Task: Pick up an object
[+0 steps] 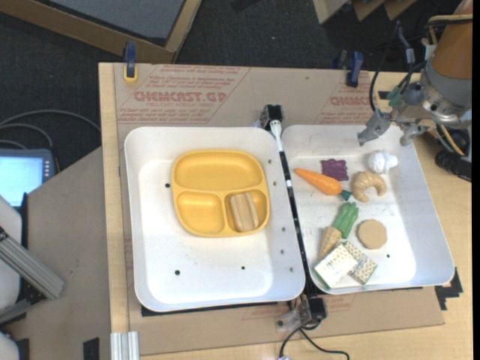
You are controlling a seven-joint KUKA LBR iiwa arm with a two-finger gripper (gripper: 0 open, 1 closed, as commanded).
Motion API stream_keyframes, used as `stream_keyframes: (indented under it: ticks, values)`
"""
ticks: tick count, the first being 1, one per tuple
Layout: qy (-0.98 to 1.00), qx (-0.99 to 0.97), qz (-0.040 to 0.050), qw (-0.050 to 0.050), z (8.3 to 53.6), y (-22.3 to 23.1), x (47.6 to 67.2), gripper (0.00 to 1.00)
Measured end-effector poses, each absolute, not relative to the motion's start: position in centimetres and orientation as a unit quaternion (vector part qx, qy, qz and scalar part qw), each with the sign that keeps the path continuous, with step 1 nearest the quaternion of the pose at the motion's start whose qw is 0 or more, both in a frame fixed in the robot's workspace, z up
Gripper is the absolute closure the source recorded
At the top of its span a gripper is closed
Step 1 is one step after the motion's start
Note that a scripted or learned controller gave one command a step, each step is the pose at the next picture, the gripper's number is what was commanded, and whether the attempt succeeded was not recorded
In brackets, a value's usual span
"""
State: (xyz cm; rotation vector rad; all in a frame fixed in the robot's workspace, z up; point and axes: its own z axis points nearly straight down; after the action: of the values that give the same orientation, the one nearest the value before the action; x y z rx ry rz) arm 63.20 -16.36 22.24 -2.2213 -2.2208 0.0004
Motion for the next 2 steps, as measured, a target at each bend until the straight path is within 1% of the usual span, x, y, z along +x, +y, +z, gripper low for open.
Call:
stream_keyframes:
  ticks: [1,2]
  values:
    - [-0.707,-0.707,-0.0055,-0.011,10.7,-14.5,61.2,0.00]
    - [-0.708,-0.706,-0.0017,-0.012,9.4,-11.6,67.3,0.00]
